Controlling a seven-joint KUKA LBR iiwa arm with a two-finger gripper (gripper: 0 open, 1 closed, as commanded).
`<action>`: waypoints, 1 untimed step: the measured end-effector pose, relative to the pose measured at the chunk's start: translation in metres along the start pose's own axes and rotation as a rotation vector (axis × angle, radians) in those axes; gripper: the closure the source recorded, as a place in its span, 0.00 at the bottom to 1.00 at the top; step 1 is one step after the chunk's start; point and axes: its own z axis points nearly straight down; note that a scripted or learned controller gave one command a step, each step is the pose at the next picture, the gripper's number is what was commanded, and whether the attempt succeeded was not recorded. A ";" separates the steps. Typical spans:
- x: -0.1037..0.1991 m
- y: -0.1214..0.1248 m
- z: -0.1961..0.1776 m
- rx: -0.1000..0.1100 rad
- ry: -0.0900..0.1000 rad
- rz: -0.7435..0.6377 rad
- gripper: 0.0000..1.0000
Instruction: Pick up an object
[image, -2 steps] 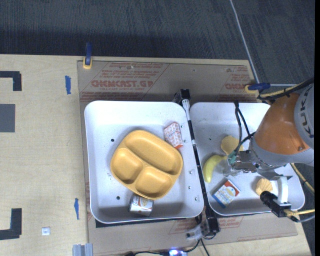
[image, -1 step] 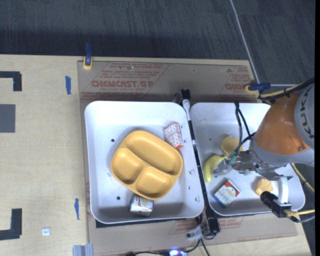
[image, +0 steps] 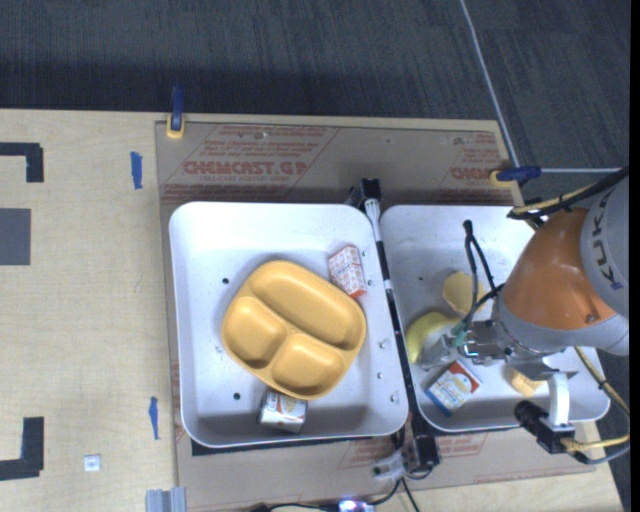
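My gripper (image: 458, 346) hangs low over the right bin (image: 420, 232), at the end of the grey arm with its orange band (image: 556, 280). It is right above a small red, white and blue carton (image: 452, 388) and just right of a round yellow fruit (image: 426, 330). A pale yellow slice-shaped piece (image: 459, 290) lies behind the gripper. Another yellowish piece (image: 526, 380) peeks out under the arm on the right. The arm hides much of the right bin's floor.
The left bin (image: 200, 300) holds a yellow three-compartment plate (image: 292, 326), a small red and white carton (image: 346, 269) at the plate's far right edge, and another small carton (image: 283, 410) at the front. Black cables (image: 478, 262) run along the arm.
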 end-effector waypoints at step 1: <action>-0.001 0.002 -0.011 -0.006 -0.002 0.001 1.00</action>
